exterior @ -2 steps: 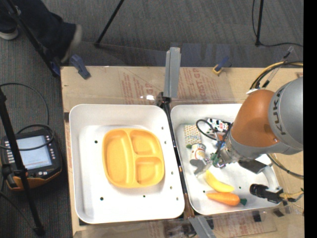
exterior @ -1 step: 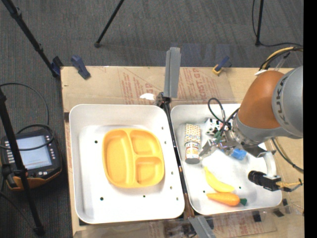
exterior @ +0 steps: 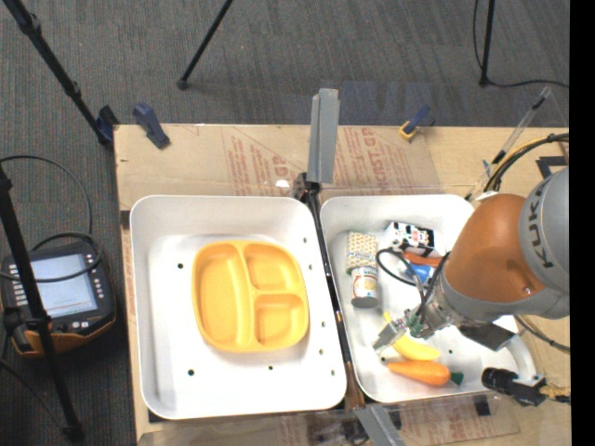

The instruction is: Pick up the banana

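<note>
The yellow banana (exterior: 419, 349) lies near the front of the right bin (exterior: 465, 210), just behind an orange carrot (exterior: 420, 373). My gripper (exterior: 395, 332) is low over the banana's left end, at or very near touching it. The wrist and the orange band of the arm cover the banana's right side. Whether anything is gripped cannot be made out.
A yellow divided plate (exterior: 249, 295) sits in the left bin (exterior: 149, 249). The right bin also holds a small can (exterior: 364, 287), a patterned cup (exterior: 361, 246), a black-and-white package (exterior: 413, 237) and a small orange and blue thing (exterior: 424, 261) close behind the arm.
</note>
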